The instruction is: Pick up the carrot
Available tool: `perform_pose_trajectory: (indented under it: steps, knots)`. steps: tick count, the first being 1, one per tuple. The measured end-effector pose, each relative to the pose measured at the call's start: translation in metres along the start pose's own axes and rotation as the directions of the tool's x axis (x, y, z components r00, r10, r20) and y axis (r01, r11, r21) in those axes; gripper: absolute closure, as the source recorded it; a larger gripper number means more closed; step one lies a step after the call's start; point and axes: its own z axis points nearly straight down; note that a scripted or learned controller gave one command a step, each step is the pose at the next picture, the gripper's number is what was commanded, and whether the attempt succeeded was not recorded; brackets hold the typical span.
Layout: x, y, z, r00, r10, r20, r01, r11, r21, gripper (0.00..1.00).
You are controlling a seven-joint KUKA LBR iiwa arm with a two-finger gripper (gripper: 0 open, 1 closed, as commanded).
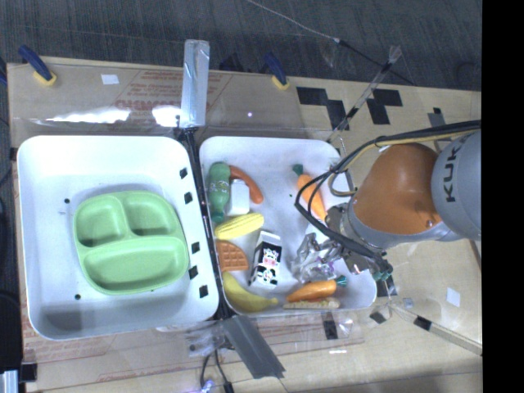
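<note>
Right now the carrot (pixel 313 290) lies flat along the near wall of the right bin (pixel 278 150), just right of the banana (pixel 246 295), with a pale ear of corn (pixel 311 304) pressed against its near side. Your gripper (pixel 315 256) hangs just over its far edge; you cannot tell how the jaws stand or whether they hold anything. Expect a light, stiff, smooth toy that may slip. Take it across the thick middle, clear of the green tip (pixel 340 282) and the wall.
</note>
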Motion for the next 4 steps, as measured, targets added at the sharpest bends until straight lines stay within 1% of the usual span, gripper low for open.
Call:
perform_pose_trajectory:
  steps: [1,2,3,4]
  knots:
    - [-0.010,0.002,-0.006,1.000,-0.008,0.024,0.007,1.000,0.007,0.00]
    - [-0.104,-0.024,-0.001,1.000,0.011,0.002,-0.011,1.000,0.001,0.00]
    - [-0.106,-0.023,-0.012,1.000,0.007,0.005,-0.007,1.000,0.002,1.00]
    - [-0.106,-0.023,-0.012,1.000,0.007,0.004,-0.007,1.000,0.002,0.00]
